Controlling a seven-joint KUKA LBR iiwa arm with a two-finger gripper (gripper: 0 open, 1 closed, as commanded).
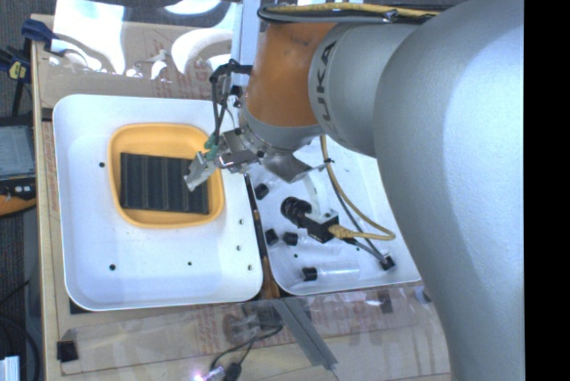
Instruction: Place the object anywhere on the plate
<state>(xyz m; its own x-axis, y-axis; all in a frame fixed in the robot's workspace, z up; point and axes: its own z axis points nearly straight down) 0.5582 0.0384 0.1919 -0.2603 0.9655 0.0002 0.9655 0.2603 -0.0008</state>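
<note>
Claw [207,164] hangs over the right rim of the yellow plate [151,134] in the left bin [89,263]. We cannot tell whether it is open or closed, nor whether it carries the object. Small black parts [309,273] lie in the right bin [280,268]. Risk: a release this near the rim could drop a piece outside the plate.

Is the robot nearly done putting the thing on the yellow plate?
Nearly, maybe. Done: the hand is over the right edge of the yellow plate in the left bin. In hand: I cannot tell whether it carries anything. Left: the actual setting down on the plate.
</note>
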